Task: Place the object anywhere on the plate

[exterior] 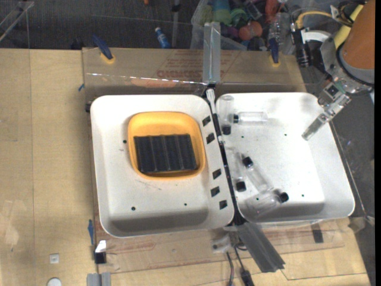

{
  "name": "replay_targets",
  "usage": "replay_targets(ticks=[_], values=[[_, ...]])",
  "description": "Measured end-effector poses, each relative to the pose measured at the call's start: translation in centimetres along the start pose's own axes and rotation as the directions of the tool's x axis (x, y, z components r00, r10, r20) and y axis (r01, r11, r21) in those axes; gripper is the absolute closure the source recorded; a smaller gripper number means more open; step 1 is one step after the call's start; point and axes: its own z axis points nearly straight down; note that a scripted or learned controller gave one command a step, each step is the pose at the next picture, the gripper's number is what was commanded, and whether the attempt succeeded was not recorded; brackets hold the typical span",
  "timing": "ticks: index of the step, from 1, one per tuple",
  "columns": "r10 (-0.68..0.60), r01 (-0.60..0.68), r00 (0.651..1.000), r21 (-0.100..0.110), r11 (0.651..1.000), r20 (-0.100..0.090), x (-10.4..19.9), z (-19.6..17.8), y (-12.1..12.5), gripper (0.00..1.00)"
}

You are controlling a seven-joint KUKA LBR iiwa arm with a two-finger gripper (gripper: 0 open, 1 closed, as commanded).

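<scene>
From above you see the gripper poised at the right bin's upper right edge, jaws too indistinct to tell, while clear bottles lie in that bin and the yellow plate sits in the left bin.

Two white bins here, both smooth moulded plastic with a soft sheen, the left bin speckled with tiny dark dots, the right bin much the same. In the left one sits an orange plate, glossy plastic by the look of it, carrying a black ribbed slab, matt and grooved. Clear tubes in the right bin look like transparent glossy plastic with black caps. The bench reads as pale matt wood. The gripper shows bare grey metal.
</scene>
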Motion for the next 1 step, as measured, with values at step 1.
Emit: replay_targets(ticks=[1], values=[[-0.182, 0.182, 0.983, -0.001, 0.983, 0.000, -2.92, -1.82, -1.39, 0.00]])
